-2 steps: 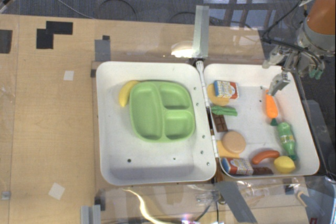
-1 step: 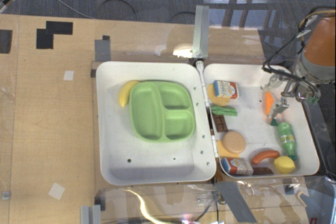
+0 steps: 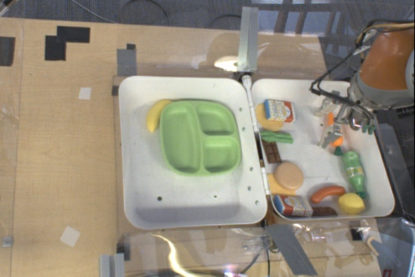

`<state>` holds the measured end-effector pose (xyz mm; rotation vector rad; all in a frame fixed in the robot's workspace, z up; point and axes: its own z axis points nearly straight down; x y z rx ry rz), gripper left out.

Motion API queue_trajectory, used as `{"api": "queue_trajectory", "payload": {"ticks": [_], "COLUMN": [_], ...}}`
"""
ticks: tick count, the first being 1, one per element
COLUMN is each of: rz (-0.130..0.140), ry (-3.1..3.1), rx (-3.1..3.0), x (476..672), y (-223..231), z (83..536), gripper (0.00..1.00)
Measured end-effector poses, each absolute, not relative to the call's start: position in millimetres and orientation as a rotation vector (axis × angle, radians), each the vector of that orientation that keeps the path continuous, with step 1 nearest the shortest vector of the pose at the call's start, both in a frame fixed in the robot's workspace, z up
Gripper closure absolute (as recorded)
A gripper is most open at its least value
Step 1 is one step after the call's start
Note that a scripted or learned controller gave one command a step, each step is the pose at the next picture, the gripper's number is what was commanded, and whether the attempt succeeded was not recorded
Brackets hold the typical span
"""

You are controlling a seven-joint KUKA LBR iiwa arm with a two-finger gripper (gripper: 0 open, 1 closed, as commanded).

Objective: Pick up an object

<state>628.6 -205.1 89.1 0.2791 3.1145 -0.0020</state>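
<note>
- Carrot-like orange piece (image 3: 338, 150), small with a green tip, is sitting in the right bin (image 3: 305, 91) at roughly three o'clock, just above the green bottle (image 3: 354, 170), and it looks to be the nearest candidate for the pick.
- The gripper (image 3: 334, 133) is hanging right over that spot, coming in from three o'clock; from where I am standing I cannot tell how its claw is set, since cables and metal parts are muddling that area.
- Nothing is visibly being held, so I am judging the grasp as not yet made.
- The orange piece is lying just beside the bottle, so a closing claw is risking nudging the bottle or pinching both.
- The piece is small and probably slick, so it may be squirting out sideways if caught off-centre.
- The bin's wall at three o'clock is near, so a low approach is risking a scrape there.
- Further down, toward five o'clock, a sausage (image 3: 327, 193) and a lemon (image 3: 351, 203) are crowding together; anything knocked loose would be rolling into them.
- The left bin (image 3: 139, 204), with its green tray (image 3: 198, 137) and banana (image 3: 154, 115), is lying well apart from all this.
</note>
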Motion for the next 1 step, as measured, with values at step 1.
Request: {"api": "queue_trajectory", "payload": {"ticks": [1], "rz": [0.0], "ry": [3.115], "rx": [0.307], "x": [610.6], "y": [-201.0], "z": [88.0], "gripper": [0.0]}}
